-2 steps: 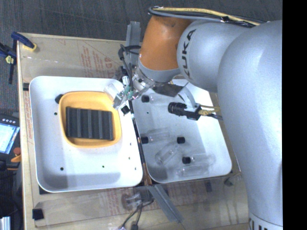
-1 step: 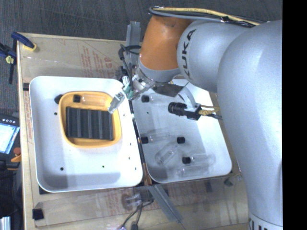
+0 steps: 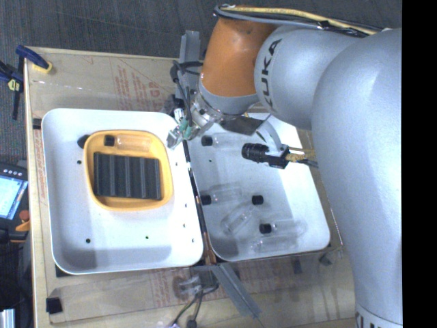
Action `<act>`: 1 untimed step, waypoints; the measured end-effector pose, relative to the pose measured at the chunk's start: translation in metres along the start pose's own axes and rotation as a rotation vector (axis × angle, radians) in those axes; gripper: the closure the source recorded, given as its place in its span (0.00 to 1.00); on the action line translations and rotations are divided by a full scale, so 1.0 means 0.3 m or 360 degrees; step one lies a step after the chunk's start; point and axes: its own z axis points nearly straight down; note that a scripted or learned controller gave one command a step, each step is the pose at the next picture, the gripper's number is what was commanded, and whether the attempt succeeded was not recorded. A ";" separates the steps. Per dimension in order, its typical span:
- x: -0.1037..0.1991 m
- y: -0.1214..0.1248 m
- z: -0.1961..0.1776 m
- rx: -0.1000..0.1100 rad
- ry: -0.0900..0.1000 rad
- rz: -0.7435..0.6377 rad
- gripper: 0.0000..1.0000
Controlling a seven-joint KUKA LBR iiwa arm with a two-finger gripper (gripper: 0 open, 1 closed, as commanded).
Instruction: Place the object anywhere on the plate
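Yellow-rimmed, the plate (image 3: 128, 169) with its dark ribbed centre lies in the left bin (image 3: 68, 244). Above the bins' shared edge hovers the tool (image 3: 179, 134); whether it is spread or pressed together I cannot tell. Clear bottles (image 3: 240, 219) with black caps lie scattered in the right bin (image 3: 311, 203), which the grey arm (image 3: 328, 94) partly covers.

My arm (image 3: 328, 80) is showing smooth, satin grey casing with a glossy orange band (image 3: 232, 53). The bins (image 3: 68, 231) are looking like smooth white plastic, the plate (image 3: 128, 169) glossy yellow, the bench (image 3: 102, 80) matt board.
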 end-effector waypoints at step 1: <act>0.071 -0.023 -0.021 -0.0004 -0.0001 -0.0353 1.00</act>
